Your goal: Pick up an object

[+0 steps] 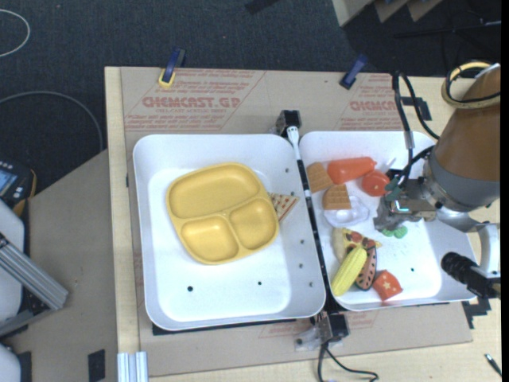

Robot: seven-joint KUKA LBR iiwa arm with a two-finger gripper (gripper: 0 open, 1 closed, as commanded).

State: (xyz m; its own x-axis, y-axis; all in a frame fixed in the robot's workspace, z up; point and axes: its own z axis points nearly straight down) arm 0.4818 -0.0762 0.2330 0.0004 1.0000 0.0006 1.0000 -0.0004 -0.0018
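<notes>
From the overhead camera we see the tool [395, 216] lowered into the right bin [421, 281], its dark metal tip over a small green piece [397, 231] that peeks out just beneath it; we cannot tell whether that piece is gripped, nor how the tool is set.

The toy food, smooth and plastic-looking, lies mostly to the tool's left. Just up and left of it sits a round red tomato [374, 184], and beyond that a long orange-red carrot shape [350, 168] beside a tan bread-like chunk [319, 176]. Directly left of the tool is a wedge with pale and tan layers [337, 197], resting by a clear glossy wrapper [355, 211]. Below and left of the tool lies a yellow corn cob [349, 270], ridged, touching a brown speckled piece [367, 270], with a small red block [386, 285] just beside those.

Far to the tool's left, in the other white bin [155, 237], rests a yellow three-compartment plate [223, 212] with rounded edges; a tan waffle-patterned triangle [283, 205] touches its right rim. Both bins sit on the cardboard-covered counter [199, 98].
</notes>
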